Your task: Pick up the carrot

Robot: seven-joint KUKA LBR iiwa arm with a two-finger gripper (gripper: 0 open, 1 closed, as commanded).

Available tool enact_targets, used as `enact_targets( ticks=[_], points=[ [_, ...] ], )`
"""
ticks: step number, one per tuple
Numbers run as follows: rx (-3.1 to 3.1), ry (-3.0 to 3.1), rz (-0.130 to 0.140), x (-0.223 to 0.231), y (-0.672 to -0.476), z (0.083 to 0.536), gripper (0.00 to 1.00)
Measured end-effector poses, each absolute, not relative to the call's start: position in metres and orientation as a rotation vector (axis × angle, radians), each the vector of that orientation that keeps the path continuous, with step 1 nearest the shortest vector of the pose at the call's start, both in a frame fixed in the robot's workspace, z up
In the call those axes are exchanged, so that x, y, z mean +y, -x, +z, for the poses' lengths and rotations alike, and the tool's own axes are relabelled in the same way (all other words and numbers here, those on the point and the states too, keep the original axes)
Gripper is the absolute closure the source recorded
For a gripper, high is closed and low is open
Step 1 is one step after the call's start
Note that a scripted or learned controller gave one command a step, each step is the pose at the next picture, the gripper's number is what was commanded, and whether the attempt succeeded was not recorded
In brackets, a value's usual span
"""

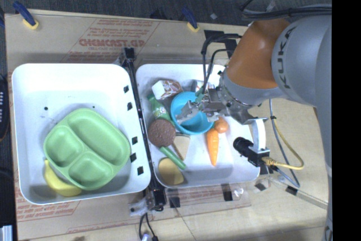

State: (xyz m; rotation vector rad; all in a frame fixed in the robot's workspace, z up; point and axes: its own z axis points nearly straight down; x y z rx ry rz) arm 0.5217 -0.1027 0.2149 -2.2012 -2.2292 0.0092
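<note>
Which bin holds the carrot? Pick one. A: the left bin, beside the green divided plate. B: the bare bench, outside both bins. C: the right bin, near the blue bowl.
C: the carrot lies on the floor of the right bin, just right of and below the blue bowl.

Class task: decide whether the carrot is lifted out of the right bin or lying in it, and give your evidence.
Lying in it. The carrot rests flat on the floor of the right bin, tip pointing toward the near wall, just below the tool, beside the blue bowl.
</note>
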Motion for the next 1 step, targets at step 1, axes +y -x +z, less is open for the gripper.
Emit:
enact_targets(
  ticks=[1],
  points=[
    [-2.450,1.951,0.010,-0.1495,-0.5086,0.1692,0.00]
  ],
)
